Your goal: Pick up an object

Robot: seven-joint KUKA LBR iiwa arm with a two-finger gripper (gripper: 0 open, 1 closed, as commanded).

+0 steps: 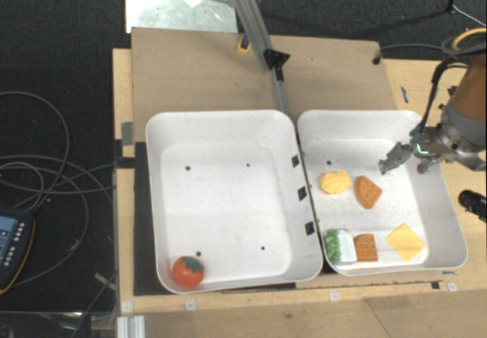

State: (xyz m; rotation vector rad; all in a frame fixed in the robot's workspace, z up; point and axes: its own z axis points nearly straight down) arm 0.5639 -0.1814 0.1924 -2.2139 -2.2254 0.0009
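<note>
Bench (335,74) carries two shallow white bins side by side, viewed from above at a slant. The left bin (221,127) contains one item: a red tomato (187,271) with a green stem, resting in the near left corner close to the wall.

The right bin (358,127) contains five items, all in its near half. A yellow lumpy piece (335,182) lies near the centre, just beside an orange waffle-textured piece (368,192) to its right; the two are close, and contact cannot be confirmed. Along the near wall, from left to right: a green and white item (336,246) in the near left corner, a second orange waffle-textured piece (365,247) touching or just beside it, and a flat yellow cheese wedge (405,242) lying apart towards the right.

The arm enters from the right edge. The gripper (405,158) sits above the right-hand part of the right bin, beyond the orange waffle-textured piece and clear of every item. Two dark fingers (392,159) project leftwards and appear spread apart, with nothing between them. No item is lifted; all rest on the bin floors.

A grey pole (247,1) crosses the far side of the bench diagonally. Cables (46,169) lie on the dark floor to the left.
</note>
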